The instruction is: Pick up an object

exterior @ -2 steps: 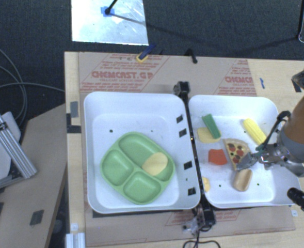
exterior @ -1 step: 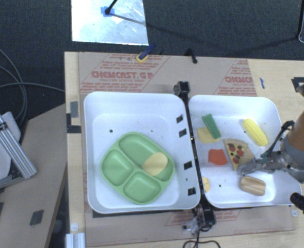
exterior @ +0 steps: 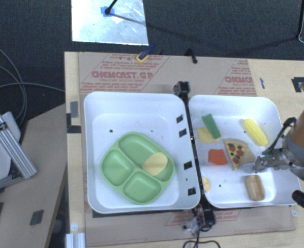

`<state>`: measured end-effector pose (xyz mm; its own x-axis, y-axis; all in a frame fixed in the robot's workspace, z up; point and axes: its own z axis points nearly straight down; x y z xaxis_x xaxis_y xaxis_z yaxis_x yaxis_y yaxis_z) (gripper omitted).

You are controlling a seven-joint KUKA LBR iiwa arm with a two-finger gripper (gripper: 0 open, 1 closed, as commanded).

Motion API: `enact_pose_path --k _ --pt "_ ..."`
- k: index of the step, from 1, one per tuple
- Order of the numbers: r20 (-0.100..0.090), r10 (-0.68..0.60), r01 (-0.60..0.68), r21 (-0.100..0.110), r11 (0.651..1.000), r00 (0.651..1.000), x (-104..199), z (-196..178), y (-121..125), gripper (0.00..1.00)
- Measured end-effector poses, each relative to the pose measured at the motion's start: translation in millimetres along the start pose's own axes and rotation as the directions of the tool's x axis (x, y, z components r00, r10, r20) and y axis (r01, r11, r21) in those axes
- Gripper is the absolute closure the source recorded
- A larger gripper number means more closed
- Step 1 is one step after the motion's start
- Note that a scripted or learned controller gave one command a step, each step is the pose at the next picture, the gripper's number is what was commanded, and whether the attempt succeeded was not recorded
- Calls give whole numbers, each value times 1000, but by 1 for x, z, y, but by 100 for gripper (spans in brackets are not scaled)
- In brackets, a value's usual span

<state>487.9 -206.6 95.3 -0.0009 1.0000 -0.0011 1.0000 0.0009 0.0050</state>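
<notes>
Overhead: two white bins, arm entering at right.
Left bin [exterior: 97,138] holds a green plate [exterior: 126,169] bearing a yellow chip [exterior: 155,163]. Right bin [exterior: 234,105] holds a green block [exterior: 211,125], red block [exterior: 218,157], pizza slice [exterior: 238,152], corn [exterior: 255,132] and bun [exterior: 254,187]. Gripper [exterior: 261,164] sits low between pizza slice and bun; its grasp state cannot be judged.

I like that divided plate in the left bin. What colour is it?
The plate is light green, with a pale yellow piece on it; the camera view shows it.
</notes>
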Motion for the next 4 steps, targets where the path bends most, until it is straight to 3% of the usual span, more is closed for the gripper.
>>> enact_pose_path --k 3,4 --pt "-1 1 -1 2 1000 1000 0 11 -1 100" --pt "0 -4 4 1 1000 1000 1 10 27 100"
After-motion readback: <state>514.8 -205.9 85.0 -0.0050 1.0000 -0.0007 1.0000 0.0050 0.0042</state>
